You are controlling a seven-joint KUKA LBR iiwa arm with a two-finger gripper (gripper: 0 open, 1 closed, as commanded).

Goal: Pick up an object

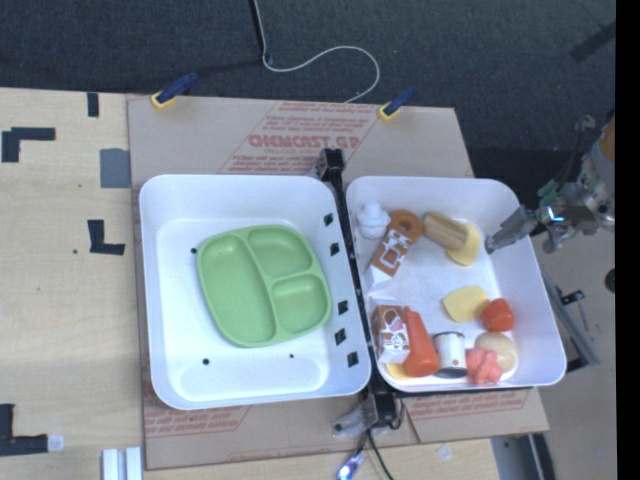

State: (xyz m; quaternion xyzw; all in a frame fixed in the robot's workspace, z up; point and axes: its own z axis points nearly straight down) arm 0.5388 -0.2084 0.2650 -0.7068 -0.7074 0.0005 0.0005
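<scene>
The right bin (530, 268) holds several toy foods. Among them are a tan roll with a yellow end (450, 236), an orange-brown box (392, 245), a small white figure (372, 218), a yellow wedge (464, 303), a red tomato (498, 315), a red-and-white carton (393, 330) and an orange carrot shape (421, 353). My gripper (497, 238) reaches in from the right over the bin's right side, its tip just right of the tan roll. I see nothing in it.
The left bin (160, 268) holds a green divided plate (265, 284). A black clip strip (343, 258) runs between the bins. A small can (451, 350) and a peach-coloured fruit (499, 348) sit at the right bin's front. Both bins rest on cardboard (300, 138).
</scene>
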